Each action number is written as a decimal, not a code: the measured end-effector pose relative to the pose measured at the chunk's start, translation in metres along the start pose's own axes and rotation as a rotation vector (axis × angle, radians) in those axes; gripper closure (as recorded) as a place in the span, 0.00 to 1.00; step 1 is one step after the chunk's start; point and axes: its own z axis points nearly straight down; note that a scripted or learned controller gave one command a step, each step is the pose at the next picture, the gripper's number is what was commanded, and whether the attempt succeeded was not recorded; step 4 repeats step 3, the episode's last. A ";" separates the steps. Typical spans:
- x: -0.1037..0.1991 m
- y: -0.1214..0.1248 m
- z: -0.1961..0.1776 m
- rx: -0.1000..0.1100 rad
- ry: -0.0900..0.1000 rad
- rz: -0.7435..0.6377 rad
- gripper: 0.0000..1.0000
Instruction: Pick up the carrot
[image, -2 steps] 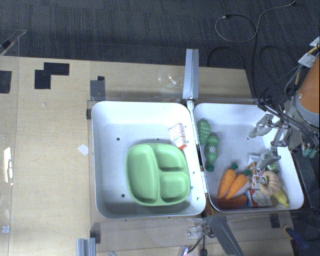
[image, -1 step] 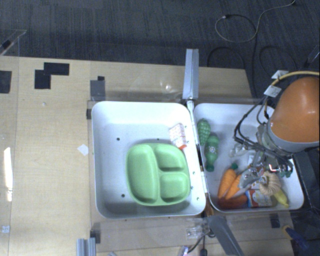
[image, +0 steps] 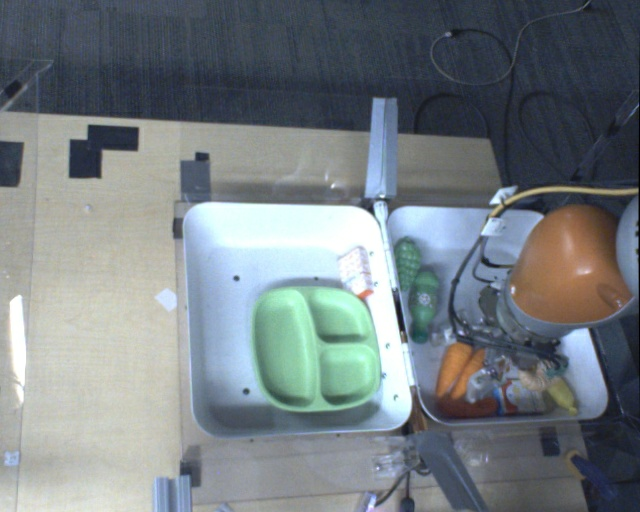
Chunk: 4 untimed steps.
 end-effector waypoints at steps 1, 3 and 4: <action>-0.007 0.000 -0.017 0.005 -0.017 -0.002 1.00; -0.051 0.064 -0.128 -0.001 -0.002 -0.273 0.00; -0.051 0.064 -0.128 -0.001 -0.002 -0.273 0.00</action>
